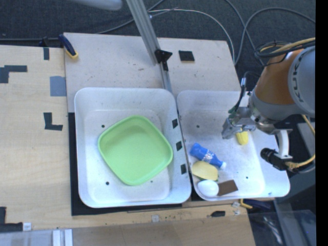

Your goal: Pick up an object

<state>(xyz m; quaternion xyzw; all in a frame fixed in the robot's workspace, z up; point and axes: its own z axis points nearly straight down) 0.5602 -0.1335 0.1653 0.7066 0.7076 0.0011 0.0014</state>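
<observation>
Green plate is lying well left of the gripper, in the left bin. A blue bottle, yellow piece, white egg and brown block are seen below-left of it. A yellow object is being touched at its tips; its grip cannot be told.

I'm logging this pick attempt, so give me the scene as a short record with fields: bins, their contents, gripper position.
left bin: holds a green square plate
right bin: blue bottle, yellow object, white egg-like object, brown block, all near its front edge
gripper: over the right bin's right part, a small yellow object beside it
grasp: cannot tell
arm: reaches in from the right
</observation>
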